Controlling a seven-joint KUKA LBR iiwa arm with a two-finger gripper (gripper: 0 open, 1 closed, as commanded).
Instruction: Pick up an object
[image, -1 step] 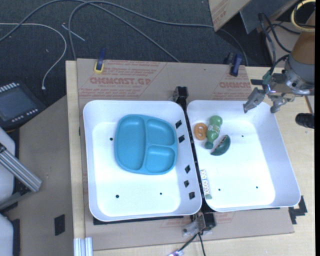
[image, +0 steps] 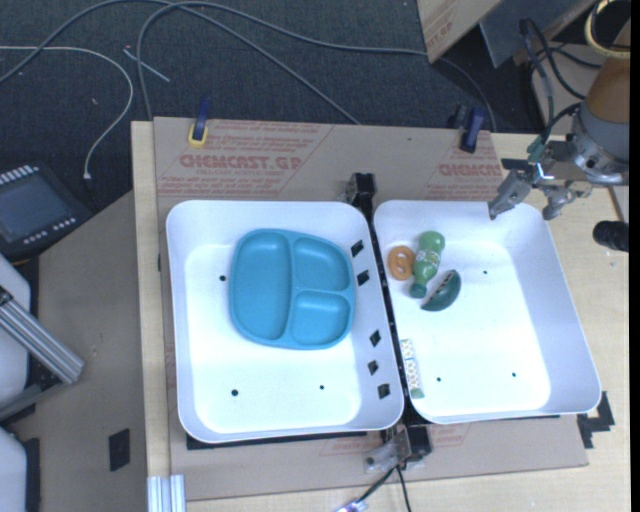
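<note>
In the right bin (image: 520, 330), near its left wall, lie an orange ring-shaped piece (image: 401, 262), a green bottle-like toy (image: 428, 254) and a dark green curved piece (image: 442, 291), all close together. My gripper (image: 525, 203) hangs over the right bin's back right corner, apart from these pieces. Its two fingers are spread wide with nothing between them.
The left bin (image: 200, 330) holds a blue divided plate (image: 292, 288). Black clips line the divider between the bins. Blue clamps (image: 200, 130) hold the cardboard sheet at the back. Cables run across the dark floor behind the bench.
</note>
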